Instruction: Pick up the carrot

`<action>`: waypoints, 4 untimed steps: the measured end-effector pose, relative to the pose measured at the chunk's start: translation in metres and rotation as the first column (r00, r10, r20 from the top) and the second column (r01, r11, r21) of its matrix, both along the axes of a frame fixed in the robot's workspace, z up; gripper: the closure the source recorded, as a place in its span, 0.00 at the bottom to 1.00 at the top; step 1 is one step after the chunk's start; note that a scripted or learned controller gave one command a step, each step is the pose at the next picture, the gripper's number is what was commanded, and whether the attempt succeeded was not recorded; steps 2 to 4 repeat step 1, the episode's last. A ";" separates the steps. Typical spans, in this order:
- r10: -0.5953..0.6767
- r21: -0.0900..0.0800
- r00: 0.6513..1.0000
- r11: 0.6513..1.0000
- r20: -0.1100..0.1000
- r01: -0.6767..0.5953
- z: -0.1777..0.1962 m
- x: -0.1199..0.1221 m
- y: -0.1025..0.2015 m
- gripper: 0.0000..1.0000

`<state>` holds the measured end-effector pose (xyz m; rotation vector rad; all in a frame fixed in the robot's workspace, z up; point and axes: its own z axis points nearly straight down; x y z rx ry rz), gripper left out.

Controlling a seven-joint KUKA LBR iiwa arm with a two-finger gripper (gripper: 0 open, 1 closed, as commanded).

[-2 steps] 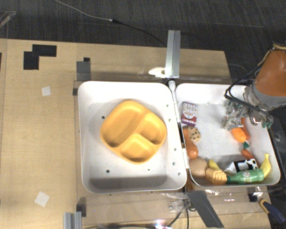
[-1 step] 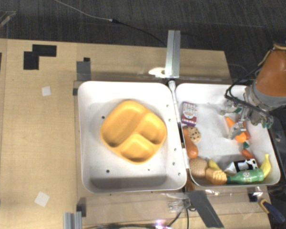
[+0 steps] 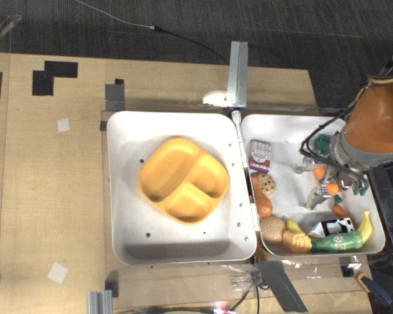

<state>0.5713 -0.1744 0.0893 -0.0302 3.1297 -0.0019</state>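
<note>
While the arm (image 3: 378, 120) reaches in from the right, its gripper (image 3: 324, 188) hangs over the right bin (image 3: 285, 126), fingers parted and grasping nothing. An orange carrot (image 3: 264, 205) lies by the bin's left wall, left of the fingers and slightly nearer the camera, its long axis running front to back.

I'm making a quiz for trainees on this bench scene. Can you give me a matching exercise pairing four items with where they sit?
Items:
1. yellow sectioned plate
2. banana
3. green bottle
4. cookie

Places:
A. front edge of the right bin
B. near the right bin's left wall
C. middle of the left bin
D. front right corner of the right bin

Pairs: 1-C, 2-D, 3-A, 4-B
</note>
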 end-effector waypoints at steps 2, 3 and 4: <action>0.002 -0.001 1.000 1.000 0.011 -0.002 0.014 0.003 0.001 1.00; 0.002 -0.001 1.000 1.000 0.011 -0.002 0.014 0.003 0.001 1.00; 0.002 -0.001 1.000 1.000 0.011 -0.002 0.014 0.003 0.001 1.00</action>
